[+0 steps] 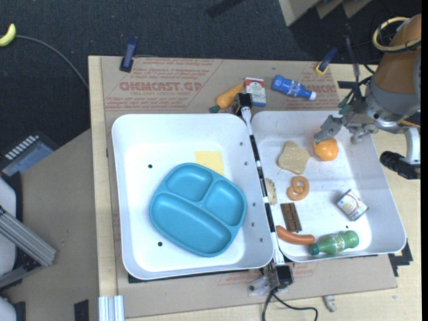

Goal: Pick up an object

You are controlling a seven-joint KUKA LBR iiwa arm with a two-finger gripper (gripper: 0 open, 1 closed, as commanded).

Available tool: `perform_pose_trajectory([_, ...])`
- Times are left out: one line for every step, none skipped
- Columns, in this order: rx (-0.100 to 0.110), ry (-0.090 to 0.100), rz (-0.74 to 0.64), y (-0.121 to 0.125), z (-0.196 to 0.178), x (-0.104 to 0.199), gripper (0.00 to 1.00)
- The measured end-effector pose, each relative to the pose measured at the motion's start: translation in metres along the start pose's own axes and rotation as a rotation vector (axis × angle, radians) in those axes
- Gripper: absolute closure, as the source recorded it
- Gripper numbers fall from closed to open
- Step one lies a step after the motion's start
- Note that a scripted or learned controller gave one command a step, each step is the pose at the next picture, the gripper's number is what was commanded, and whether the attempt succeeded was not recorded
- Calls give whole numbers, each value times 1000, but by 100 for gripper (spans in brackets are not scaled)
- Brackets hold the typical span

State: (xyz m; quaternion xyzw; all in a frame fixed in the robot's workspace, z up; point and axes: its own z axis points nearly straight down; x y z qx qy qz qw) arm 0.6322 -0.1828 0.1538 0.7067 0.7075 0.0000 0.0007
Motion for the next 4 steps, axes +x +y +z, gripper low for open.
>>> perform_pose_trajectory([-2,0,0,12,68,-11,0])
perform_pose_trajectory([-10,-5,-1,14,54,-12,100])
perform_pose_trajectory([-2,2,-1,11,-32,100,100])
perform_pose_trajectory([2,2,-1,-28,-75,125,100])
